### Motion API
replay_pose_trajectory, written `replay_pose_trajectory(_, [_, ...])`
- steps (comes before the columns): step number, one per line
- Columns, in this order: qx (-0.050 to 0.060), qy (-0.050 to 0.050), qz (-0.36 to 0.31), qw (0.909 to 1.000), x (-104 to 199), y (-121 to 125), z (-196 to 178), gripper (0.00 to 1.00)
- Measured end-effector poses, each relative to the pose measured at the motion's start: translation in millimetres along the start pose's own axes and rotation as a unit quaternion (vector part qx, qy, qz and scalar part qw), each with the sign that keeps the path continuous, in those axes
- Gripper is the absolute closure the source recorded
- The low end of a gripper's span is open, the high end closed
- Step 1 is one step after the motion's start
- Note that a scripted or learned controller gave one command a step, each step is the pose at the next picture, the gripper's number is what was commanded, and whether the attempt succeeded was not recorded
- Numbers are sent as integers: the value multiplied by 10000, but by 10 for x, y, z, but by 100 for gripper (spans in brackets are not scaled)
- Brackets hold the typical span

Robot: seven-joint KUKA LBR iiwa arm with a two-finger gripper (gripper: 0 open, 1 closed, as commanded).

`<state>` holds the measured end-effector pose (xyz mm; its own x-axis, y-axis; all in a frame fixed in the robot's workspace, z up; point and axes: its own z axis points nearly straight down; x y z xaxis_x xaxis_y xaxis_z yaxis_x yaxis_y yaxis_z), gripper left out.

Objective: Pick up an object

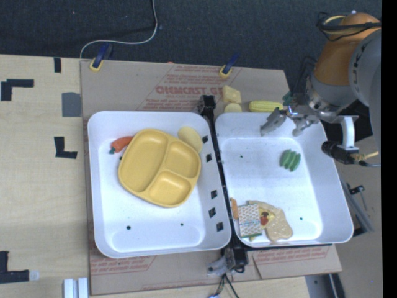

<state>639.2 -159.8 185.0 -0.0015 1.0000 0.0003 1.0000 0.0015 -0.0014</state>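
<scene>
My gripper (286, 125) hangs over the far edge of the right bin (322, 185), its two grey fingers spread apart with nothing between them. A small green ridged object (289, 160) lies in the right bin just below the gripper. A pile of flat food toys (262, 220), tan and checkered, rests at the near end of that bin. The left bin (102, 166) holds a yellow divided plate (160, 167), an orange carrot-like piece (121, 143) to its left and a pale yellow piece (190, 137) at its far right corner.
Outside the bins, on the cardboard behind them, lie a pale yellow chunk (231, 96) and a yellow corn-like piece (263, 106). Black clips (205, 106) line the seam between the bins. A white cable (151, 17) runs along the dark back.
</scene>
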Motion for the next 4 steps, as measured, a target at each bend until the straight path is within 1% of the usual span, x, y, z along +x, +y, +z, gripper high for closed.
replay_pose_trajectory(1, [37,-8,28,10000,-612,-233,969,0])
replay_pose_trajectory(2, [-37,-12,-8,10000,-612,319,535,0])
replay_pose_trajectory(3, [22,1,16,10000,-643,-422,970,0])
replay_pose_trajectory(4, [-35,-20,5,10000,-636,-831,982,0])
